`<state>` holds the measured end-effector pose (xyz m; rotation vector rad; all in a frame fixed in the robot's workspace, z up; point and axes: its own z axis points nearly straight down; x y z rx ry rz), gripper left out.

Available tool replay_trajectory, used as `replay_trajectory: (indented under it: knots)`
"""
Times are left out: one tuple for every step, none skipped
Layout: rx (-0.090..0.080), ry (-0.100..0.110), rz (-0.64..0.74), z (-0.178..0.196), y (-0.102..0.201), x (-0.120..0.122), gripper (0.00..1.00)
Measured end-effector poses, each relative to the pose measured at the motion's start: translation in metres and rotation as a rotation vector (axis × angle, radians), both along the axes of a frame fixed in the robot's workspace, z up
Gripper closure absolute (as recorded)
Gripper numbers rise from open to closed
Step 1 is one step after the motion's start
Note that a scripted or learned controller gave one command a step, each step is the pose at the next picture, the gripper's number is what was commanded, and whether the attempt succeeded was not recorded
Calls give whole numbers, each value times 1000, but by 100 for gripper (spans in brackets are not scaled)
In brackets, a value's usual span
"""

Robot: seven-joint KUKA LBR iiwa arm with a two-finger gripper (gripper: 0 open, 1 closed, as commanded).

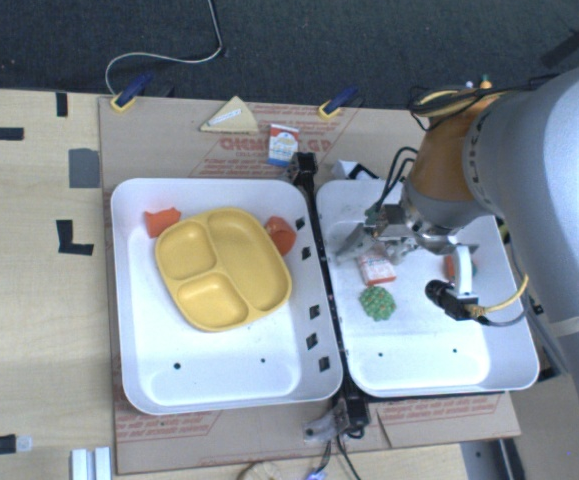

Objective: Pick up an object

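Cut off at the bottom edge: a tangle of cables [334,438] under the seam between the two bins. Nearest in the right bin [439,383]: bare white floor, then a green lump [377,303], lying free, texture too blurred to name. Just behind it, touching or nearly so, a small red-and-white packet [376,269], partly shadowed by the tool above. Beside these to the right, a black fitting [447,298] with a yellow cable, and an orange-and-white piece [461,265], hard to tell whether loose or part of the rig.

Gripper [384,233] low over the back half of the right bin, just above the packet, pointing toward the seam. How far open: cannot tell, lost in grey metal and shadow. Nothing seen held. Arm [539,168] reaching in from the right, bulky, covering the bin's right rear corner, orange band [444,158] above the wrist.

In the left bin [219,378]: one yellow three-part plate [224,266], two orange pieces, one [162,220] at its left rear, one [283,234] at its right rear, partly tucked behind the rim.

Farther back on the cardboard: one small box [283,145], one pale wedge [231,116], two clips [129,93], and a white cable [169,58] looping off the top.
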<state>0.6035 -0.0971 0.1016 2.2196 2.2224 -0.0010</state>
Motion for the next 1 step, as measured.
replay_trajectory:
  knots:
    - [0, -3, 0, -15, -9, -27, 0]
